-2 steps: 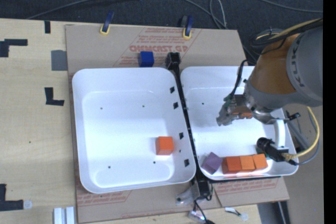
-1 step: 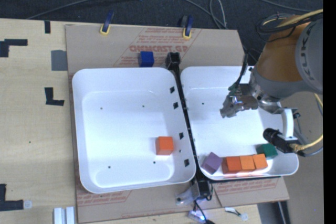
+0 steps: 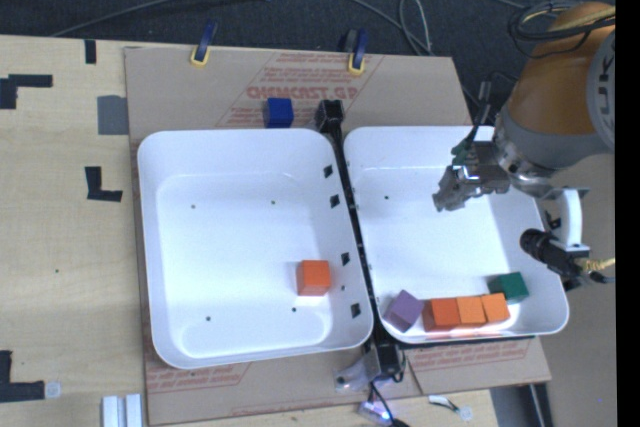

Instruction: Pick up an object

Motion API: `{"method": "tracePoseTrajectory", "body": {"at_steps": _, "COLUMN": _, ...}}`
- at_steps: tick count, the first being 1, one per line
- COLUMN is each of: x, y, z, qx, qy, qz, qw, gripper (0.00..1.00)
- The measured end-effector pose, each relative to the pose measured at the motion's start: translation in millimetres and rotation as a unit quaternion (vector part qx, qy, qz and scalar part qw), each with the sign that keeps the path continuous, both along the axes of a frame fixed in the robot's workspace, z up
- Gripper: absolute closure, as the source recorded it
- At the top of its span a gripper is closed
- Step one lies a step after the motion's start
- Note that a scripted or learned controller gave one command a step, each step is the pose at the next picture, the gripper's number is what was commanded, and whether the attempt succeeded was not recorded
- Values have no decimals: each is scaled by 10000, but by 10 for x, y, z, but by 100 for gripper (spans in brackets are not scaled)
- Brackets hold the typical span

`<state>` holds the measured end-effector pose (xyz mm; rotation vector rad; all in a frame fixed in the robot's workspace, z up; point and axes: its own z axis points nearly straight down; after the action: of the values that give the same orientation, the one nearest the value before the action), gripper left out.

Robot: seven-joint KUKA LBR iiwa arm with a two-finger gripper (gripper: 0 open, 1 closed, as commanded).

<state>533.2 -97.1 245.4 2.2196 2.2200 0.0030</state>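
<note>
Blocks [image 3: 465,312] line the right bin's [image 3: 400,140] near wall, well below and apart from the gripper [image 3: 450,195], which hangs mid-bin holding nothing visible, seemingly poised to descend; its opening I cannot tell.

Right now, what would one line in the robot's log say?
gripper: above right bin, nothing held | near wall: purple block, orange blocks, green block | left bin: orange cube
</note>
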Motion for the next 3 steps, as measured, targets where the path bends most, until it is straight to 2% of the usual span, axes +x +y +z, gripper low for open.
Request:
{"method": "tracePoseTrajectory", "body": {"at_steps": 1, "x": 4, "y": 0, "z": 395, "qx": 1, "qy": 0, "qz": 1, "qw": 10000, "gripper": 100}}
{"method": "tracePoseTrajectory", "body": {"at_steps": 3, "x": 51, "y": 1164, "z": 249, "qx": 5, "qy": 24, "qz": 26, "qw": 10000, "gripper": 100}}
